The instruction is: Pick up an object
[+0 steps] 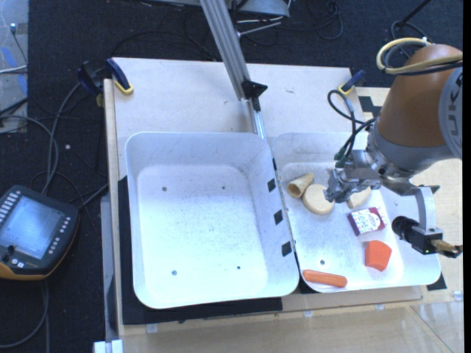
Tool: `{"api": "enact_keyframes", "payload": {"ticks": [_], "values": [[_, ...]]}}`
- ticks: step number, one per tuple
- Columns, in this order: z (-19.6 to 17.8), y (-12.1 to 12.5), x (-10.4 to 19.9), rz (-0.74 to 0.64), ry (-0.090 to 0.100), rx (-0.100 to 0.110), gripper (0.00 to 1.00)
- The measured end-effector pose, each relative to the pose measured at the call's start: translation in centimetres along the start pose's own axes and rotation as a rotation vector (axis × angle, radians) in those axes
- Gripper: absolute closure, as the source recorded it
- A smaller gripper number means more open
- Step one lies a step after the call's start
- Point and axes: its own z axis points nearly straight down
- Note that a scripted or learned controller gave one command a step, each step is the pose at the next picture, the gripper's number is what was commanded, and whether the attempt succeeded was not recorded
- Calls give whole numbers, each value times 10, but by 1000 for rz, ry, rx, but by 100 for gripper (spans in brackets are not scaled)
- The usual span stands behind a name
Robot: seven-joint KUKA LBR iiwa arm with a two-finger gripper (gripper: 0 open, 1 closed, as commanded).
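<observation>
My gripper (pixel 340 190) hangs low over the right bin (pixel 412 274), right beside a round beige piece (pixel 318 200). A tan cone-shaped piece (pixel 298 186) lies just left of that. A small maroon packet (pixel 366 220) rests to the gripper's lower right, an orange block (pixel 377 255) sits below the packet, and a carrot (pixel 324 278) lies near the bin's front edge. Another pale piece (pixel 360 197) peeks out under the wrist. The fingertips are dark and bunched together against the beige piece.
The left bin (pixel 140 197) stands beside the right one. A slanted metal pole (pixel 228 43) rises behind the bins. A teach pendant (pixel 29 230) lies off the bench at far left. Clamps (pixel 118 79) sit at the bench's back corners.
</observation>
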Motion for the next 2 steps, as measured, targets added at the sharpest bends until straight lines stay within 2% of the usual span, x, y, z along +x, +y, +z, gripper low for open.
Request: {"api": "enact_keyframes", "payload": {"ticks": [2], "values": [[24, 57, 82, 1, 0, 0, 100]]}}
